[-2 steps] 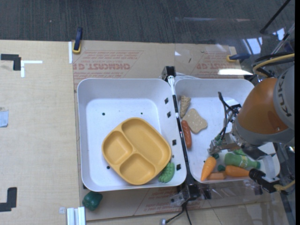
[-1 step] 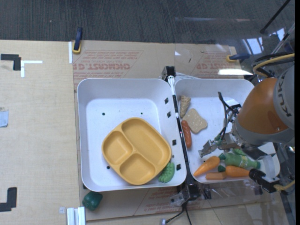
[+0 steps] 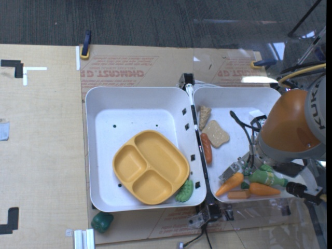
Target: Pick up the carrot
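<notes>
Grey with an orange band, the arm (image 3: 290, 123) reached in from the right and bent down over the right bin (image 3: 238, 95). Its tool (image 3: 248, 165) hung at the carrot (image 3: 231, 183), which lay slanted, tip toward the bin's front-left corner. Whether the tool gripped it, I cannot tell.

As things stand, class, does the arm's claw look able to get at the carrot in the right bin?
Probably yes: the claw hangs right beside the carrot, whose top lies uncovered. The green bottle and a second carrot crowd its right side.
</notes>
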`<action>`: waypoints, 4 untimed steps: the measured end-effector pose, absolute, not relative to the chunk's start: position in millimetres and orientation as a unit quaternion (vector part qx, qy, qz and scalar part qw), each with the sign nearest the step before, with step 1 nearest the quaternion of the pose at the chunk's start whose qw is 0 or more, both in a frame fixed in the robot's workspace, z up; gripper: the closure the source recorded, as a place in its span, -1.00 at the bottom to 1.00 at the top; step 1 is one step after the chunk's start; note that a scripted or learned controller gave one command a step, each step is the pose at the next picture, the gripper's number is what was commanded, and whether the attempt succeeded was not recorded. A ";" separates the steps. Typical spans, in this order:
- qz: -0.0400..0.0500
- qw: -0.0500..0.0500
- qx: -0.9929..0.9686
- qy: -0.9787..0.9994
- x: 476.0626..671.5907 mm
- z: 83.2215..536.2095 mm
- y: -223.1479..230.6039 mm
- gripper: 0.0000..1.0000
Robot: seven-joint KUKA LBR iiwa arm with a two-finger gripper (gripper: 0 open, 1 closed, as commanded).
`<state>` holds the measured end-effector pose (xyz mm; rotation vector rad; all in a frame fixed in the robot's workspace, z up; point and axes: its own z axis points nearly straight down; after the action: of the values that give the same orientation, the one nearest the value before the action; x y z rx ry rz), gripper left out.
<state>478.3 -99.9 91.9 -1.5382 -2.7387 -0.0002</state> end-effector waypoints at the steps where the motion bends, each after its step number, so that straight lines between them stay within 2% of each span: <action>1: -0.001 -0.002 -0.492 -0.870 480.5 101.1 -100.9 1.00; 2: 0.000 -0.001 -0.574 -0.819 509.2 191.4 -35.9 1.00; 3: 0.001 -0.001 -0.574 -0.819 509.1 191.3 -36.1 -1.00; 4: 0.001 -0.001 -0.592 -0.806 478.4 139.3 -113.2 -1.00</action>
<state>478.4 -113.2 139.3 -1.8595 -2.5341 0.0023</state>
